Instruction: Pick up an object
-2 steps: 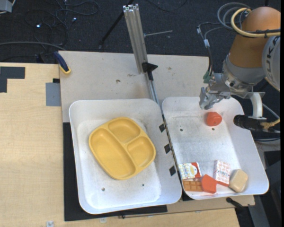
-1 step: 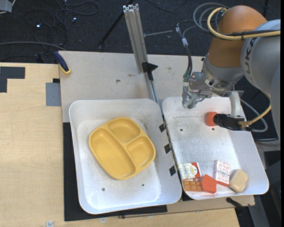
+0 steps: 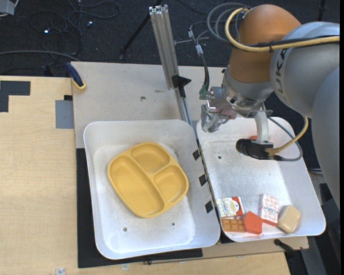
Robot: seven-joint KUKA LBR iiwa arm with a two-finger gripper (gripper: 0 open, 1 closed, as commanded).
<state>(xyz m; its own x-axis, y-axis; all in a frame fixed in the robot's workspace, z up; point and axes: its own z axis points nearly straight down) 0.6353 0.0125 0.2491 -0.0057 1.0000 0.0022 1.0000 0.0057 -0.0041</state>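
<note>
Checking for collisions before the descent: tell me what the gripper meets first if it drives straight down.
Probably the bare floor of the right bin near its far-left corner, below the gripper. The dividing rim between bins lies close by; depth is hard to judge.

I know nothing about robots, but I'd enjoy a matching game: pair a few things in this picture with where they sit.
Things:
1. yellow plastic divided tray
2. beige rounded block
3. orange wedge-shaped block
4. the arm's tool

Places:
A. near corner of the right bin, at its outer edge
B. above the far edge of the right bin, by the divider
C. middle of the left bin
D. near edge of the right bin, between two small printed packets

Pairs: 1-C, 2-A, 3-D, 4-B
</note>
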